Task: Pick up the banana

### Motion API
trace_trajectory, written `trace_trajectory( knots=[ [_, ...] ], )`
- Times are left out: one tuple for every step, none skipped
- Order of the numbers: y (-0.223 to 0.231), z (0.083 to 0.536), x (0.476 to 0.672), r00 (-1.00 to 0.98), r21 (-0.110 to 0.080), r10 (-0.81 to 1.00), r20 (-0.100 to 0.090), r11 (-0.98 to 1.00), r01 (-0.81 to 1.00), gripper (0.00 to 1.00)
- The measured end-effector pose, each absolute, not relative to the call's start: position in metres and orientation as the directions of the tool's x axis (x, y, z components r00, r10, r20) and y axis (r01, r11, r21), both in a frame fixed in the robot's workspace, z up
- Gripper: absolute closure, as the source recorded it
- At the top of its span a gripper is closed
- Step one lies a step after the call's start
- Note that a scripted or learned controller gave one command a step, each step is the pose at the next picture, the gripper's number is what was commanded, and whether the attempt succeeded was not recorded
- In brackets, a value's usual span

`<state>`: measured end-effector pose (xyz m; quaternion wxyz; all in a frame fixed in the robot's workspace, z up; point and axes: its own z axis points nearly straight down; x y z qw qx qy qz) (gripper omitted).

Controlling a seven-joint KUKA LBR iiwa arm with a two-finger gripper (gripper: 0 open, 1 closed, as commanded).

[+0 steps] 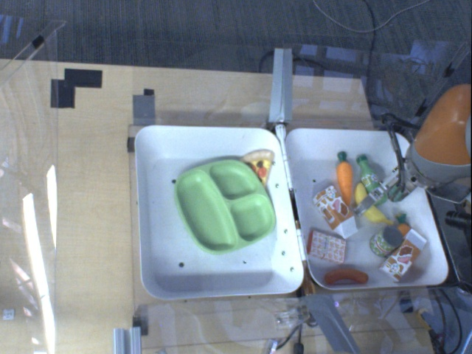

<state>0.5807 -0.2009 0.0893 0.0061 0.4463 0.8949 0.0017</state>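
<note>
**The Gripper Is Down by the Banana**

There are 2 white bins side by side on the bench. The left bin (155,220) has a green plate (225,205) with 3 parts in it. A pizza slice (259,162) sits at the plate's 1 o'clock edge.

The right bin (310,161) holds lots of toy food. The banana (366,204) is yellow and lies near the middle of this bin. A carrot (344,181) is at 10 o'clock from the banana, and a green bottle (367,171) is at 12 o'clock from it. A red snack box (333,204) lies at 9 o'clock. A checked box (327,246) and a sausage (346,276) are at 7 o'clock. A can (383,243) and a small carton (402,257) are at 5 o'clock.

The arm comes in from 3 o'clock. Its gripper (374,198) is low over the banana, touching or almost touching it. I cannot tell what the gripper's state is, or if it has the banana.
</note>
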Motion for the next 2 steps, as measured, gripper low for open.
trace_trajectory(
  knots=[
    [-0.158,0.133,0.549,-0.475,0.007,0.88,-0.005,0.475,0.88,0.0],
    [-0.174,0.089,0.547,-0.507,0.01,0.862,-0.008,0.507,0.862,0.0]
  ],
)
